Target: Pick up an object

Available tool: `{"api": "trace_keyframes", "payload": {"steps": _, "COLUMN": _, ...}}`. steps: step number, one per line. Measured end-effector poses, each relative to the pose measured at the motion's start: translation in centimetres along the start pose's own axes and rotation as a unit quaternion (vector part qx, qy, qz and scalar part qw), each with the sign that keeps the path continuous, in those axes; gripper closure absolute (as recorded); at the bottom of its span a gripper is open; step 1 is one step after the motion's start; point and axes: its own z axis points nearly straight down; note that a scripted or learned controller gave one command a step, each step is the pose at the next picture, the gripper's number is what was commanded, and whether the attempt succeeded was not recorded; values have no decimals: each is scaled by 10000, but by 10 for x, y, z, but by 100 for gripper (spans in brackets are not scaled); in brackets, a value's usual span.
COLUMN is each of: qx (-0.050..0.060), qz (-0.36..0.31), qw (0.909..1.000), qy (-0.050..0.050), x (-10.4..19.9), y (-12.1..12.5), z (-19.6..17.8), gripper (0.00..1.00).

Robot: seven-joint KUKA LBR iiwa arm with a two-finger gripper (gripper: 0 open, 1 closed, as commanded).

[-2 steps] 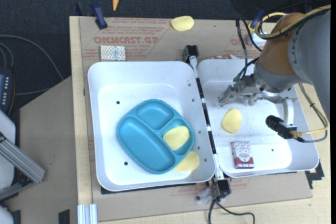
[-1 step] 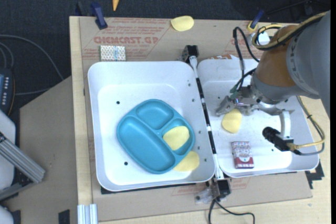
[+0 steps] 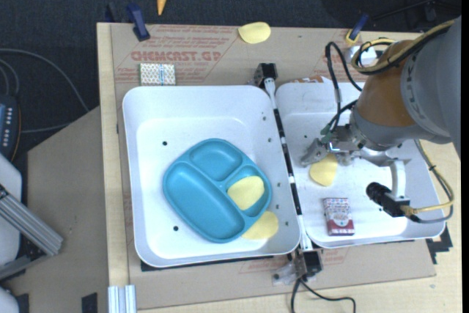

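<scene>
Bins are sitting side by side on a bench: the left bin (image 3: 146, 128) is carrying a blue divided plate (image 3: 209, 190) with a yellow lemon-like piece (image 3: 247, 191) lying in its compartment at the plate's three o'clock, while a second yellow piece (image 3: 261, 226) is lying at the plate's five o'clock, touching its rim. In the right bin (image 3: 308, 102) the grey and orange arm (image 3: 410, 95) is reaching in from three o'clock, and its gripper (image 3: 328, 148) is hanging just above a pale yellow piece (image 3: 323, 171) that is lying near the bin's middle, at six o'clock from the fingertips. The metal fingers (image 3: 315, 151) are standing spread apart, with nothing seen between them. A small red and white packet (image 3: 338, 216) is lying at five o'clock from that yellow piece, near the bin's front wall. Beyond the bins, at twelve o'clock, another yellow piece (image 3: 254, 32) is resting on the brown board (image 3: 190, 48), with a small patterned packet (image 3: 157, 73) lying at eleven o'clock of the left bin and a tiny orange carrot (image 3: 162, 1) sitting on the dark floor.
</scene>
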Motion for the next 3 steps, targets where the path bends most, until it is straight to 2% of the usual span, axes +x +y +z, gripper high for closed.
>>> {"api": "trace_keyframes", "payload": {"steps": 1, "qx": -7, "qz": -1, "qw": 10000, "qy": -4, "x": 0, "y": 0, "z": -10, "gripper": 100}}
{"api": "trace_keyframes", "payload": {"steps": 2, "qx": -4, "qz": -1, "qw": 10000, "qy": -4, "x": 0, "y": 0, "z": -10, "gripper": 0}}
{"api": "trace_keyframes", "payload": {"steps": 3, "qx": -4, "qz": -3, "qw": 10000, "qy": 0, "x": -3, "y": -9, "z": 0, "gripper": 0}}
